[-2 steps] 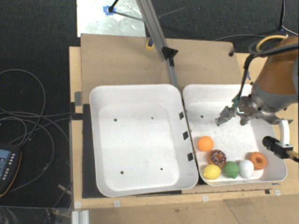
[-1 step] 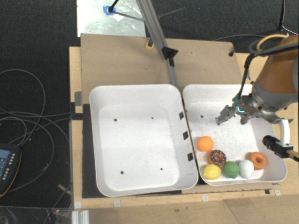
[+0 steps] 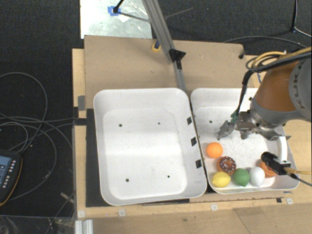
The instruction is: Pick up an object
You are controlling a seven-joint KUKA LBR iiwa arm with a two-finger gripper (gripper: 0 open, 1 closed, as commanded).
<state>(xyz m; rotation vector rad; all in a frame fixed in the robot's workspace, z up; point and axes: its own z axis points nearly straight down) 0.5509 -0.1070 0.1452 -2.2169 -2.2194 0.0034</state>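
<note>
Several small objects lie in the near part of the right bin [image 3: 209, 101]: an orange ball [image 3: 214, 150], a brown sprinkled donut [image 3: 227, 165], a yellow lemon [image 3: 221, 180], a green fruit [image 3: 241, 177] and a white egg [image 3: 257, 176]. An orange-red piece [image 3: 266, 169] is partly hidden behind a black part of the arm. My gripper [image 3: 234, 131] hangs over the middle of the right bin, just up and right of the orange ball. It is open, with nothing between its fingers.
The left bin [image 3: 141, 145] sits beside the right one, with black clips [image 3: 193, 141] along the shared edge. A slanted grey pole [image 3: 163, 28] crosses the back of the bench. Cables lie on the floor at the left.
</note>
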